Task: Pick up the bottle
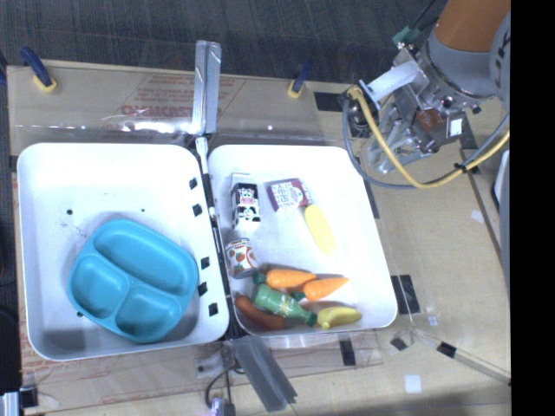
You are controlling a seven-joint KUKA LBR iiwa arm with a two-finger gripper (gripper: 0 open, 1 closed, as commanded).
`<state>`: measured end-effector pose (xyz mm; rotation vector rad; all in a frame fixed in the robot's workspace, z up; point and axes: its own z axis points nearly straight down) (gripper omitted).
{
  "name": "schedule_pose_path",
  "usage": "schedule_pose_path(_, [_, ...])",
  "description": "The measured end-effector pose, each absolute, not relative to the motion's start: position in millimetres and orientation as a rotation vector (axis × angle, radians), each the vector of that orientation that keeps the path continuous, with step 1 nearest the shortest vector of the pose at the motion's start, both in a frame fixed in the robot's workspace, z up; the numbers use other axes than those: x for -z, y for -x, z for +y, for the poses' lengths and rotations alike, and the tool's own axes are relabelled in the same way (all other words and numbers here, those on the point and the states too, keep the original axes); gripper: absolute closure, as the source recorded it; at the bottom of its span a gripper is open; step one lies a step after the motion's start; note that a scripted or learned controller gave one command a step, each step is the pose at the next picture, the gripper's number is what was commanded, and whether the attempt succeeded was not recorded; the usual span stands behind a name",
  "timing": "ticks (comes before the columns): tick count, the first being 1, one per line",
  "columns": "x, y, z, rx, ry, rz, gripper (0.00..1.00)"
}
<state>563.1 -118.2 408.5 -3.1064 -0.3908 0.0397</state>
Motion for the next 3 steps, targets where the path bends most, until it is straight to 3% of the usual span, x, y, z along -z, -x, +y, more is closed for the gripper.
schedule_pose_path(3, [-434.9,-565.1,-114.0,-0.052,3.097,-0.434,1.00])
